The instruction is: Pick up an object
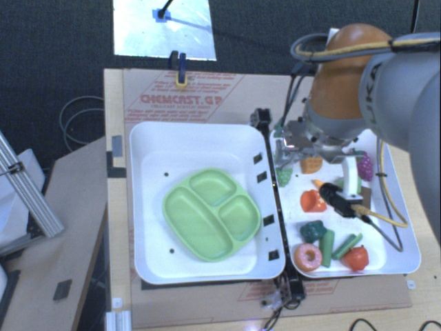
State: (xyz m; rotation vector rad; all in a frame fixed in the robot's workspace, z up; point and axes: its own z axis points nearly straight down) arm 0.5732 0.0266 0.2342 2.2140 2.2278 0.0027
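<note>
My gripper (285,156) hangs low over the far left part of the right bin (406,243), close to the wall between the two bins. Just beneath it lies a pale green toy (283,178); an orange piece (311,164) sits right beside it. Nothing shows between the fingers. Nearer the front lie a red pepper (313,201), a dark green broccoli (313,230), a green cucumber (327,247), a pink donut (307,256) and a red tomato (356,258). A bunch of purple grapes (364,165) lies partly behind the wrist.
The left bin (148,185) holds a green divided plate (211,214). The grey arm with its orange band (348,67) covers the far right of the right bin. A small orange carrot (318,183) and a green bean (347,245) also lie there.
</note>
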